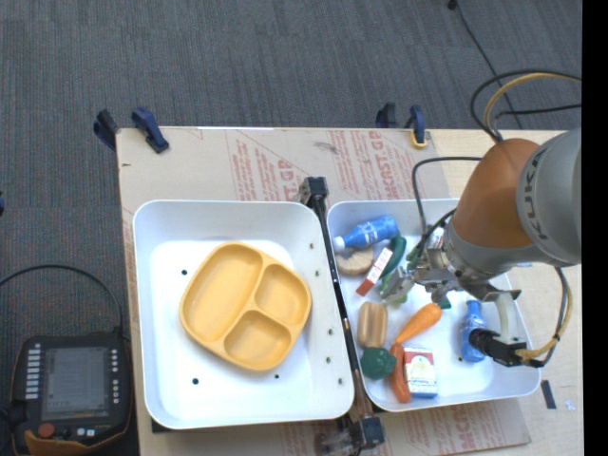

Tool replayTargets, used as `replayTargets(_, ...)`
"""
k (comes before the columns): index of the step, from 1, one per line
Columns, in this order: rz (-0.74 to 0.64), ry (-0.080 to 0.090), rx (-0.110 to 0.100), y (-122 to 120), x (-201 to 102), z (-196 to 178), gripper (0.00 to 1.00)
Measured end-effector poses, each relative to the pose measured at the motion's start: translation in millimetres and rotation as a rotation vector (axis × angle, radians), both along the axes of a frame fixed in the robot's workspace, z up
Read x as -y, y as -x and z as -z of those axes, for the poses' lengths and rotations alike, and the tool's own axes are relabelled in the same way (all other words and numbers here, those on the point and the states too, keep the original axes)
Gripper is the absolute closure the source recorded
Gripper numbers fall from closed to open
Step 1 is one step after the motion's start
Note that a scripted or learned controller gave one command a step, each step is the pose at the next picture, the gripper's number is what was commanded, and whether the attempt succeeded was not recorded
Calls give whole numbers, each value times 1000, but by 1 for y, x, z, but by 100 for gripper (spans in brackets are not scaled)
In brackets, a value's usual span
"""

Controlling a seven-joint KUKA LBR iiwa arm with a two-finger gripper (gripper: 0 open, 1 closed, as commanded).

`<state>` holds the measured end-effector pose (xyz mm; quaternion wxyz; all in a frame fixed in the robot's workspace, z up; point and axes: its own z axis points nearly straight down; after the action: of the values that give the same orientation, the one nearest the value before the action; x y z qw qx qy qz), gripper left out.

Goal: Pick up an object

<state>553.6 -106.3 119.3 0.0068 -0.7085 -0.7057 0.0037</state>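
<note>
Although you cannot tell the jaws' state, grip the light, stiff carrot (419, 322) across its thick middle.

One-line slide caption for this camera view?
KUKA arm's gripper low over the toy-filled right bin; yellow divided plate in the left bin.

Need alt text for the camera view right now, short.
The gripper hangs low over the right bin, among a blue bottle, carrot, hot dog and broccoli. The left bin holds a yellow divided plate.
</note>
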Motion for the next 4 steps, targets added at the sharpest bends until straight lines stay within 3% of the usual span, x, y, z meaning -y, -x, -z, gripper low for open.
replayTargets(1, -6, 2, 7, -31, -25, 36, 0)
replayTargets(2, -2, 1, 1, -30, -25, 30, 100)
replayTargets(3, -8, 4, 8, -50, -59, -65, 100)
replayTargets(4, -10, 4, 10, -91, -86, -118, 100)
